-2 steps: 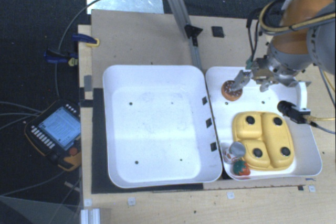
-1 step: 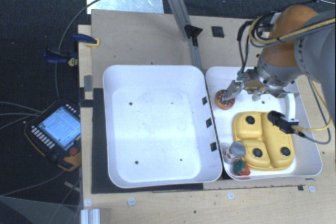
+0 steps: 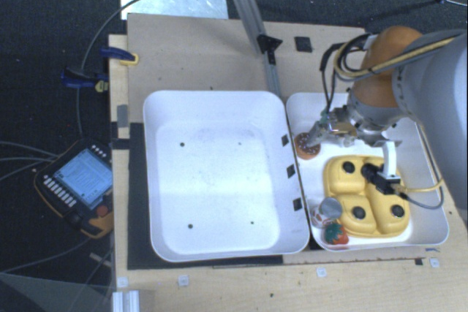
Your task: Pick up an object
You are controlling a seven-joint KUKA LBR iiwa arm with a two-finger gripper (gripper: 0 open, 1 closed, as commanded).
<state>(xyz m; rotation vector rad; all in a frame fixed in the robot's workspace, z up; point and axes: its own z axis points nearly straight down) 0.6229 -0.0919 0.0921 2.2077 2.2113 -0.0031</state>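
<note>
1. tool [image 3: 319, 134]: centre right of the frame, over the upper-left part of the right bin [image 3: 301, 112]. whether it is wide or narrow cannot be told, and no thing is seen held in it.
2. brown round piece [image 3: 307, 147]: the likely target, just below and left of the tool, close to the bin's left wall.
3. yellow moulded block [image 3: 342, 179], small grey cup [image 3: 330, 208] and green-and-red item [image 3: 335, 233]: lower in the same bin, apart from the target.
4. technique: centre the tool over the brown piece and descend straight, clear of the wall. close only once the tool straddles the piece. lift slowly, since a small, low piece may slip.
</note>
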